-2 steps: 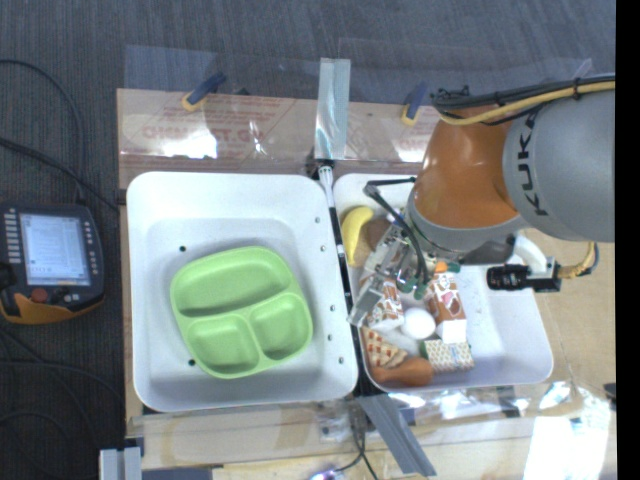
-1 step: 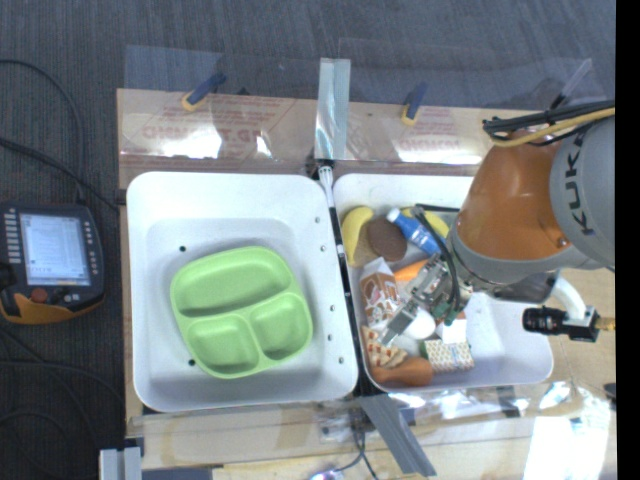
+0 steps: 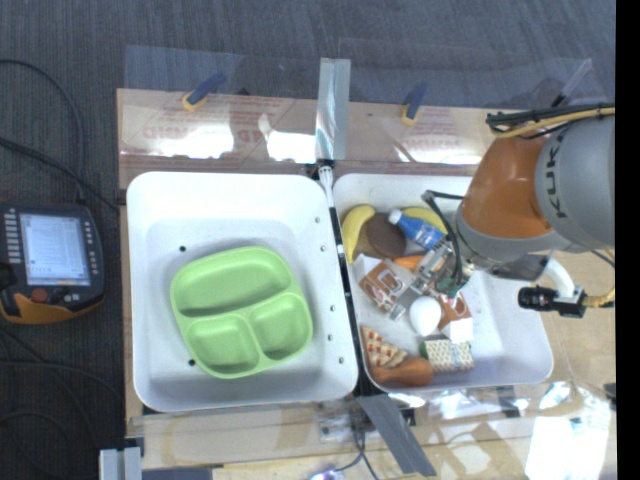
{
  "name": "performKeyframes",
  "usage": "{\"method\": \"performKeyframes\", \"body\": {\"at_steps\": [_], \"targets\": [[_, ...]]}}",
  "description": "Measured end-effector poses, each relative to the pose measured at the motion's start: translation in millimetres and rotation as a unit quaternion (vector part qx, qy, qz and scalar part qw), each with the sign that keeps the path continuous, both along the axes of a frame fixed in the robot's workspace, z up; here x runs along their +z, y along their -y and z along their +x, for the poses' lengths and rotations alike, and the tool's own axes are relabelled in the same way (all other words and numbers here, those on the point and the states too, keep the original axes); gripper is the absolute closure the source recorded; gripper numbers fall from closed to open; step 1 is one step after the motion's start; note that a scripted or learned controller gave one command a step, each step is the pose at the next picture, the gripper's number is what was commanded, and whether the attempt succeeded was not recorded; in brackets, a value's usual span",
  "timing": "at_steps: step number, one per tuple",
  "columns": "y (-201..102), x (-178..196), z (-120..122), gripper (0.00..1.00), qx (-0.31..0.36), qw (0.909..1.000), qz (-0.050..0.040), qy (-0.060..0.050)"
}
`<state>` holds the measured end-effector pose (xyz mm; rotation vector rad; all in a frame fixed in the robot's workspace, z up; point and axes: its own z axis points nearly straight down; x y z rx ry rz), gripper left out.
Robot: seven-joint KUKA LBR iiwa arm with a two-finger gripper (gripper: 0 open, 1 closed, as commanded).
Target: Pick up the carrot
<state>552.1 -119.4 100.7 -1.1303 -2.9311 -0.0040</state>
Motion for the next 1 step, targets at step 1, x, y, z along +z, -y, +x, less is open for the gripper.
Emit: {"method": "performKeyframes", "body": {"at_steps": [1], "targets": [[-22.8, -10.9, 30.9, 0.0, 0.011, 0.9999, -0.0027, 0.006]]}}
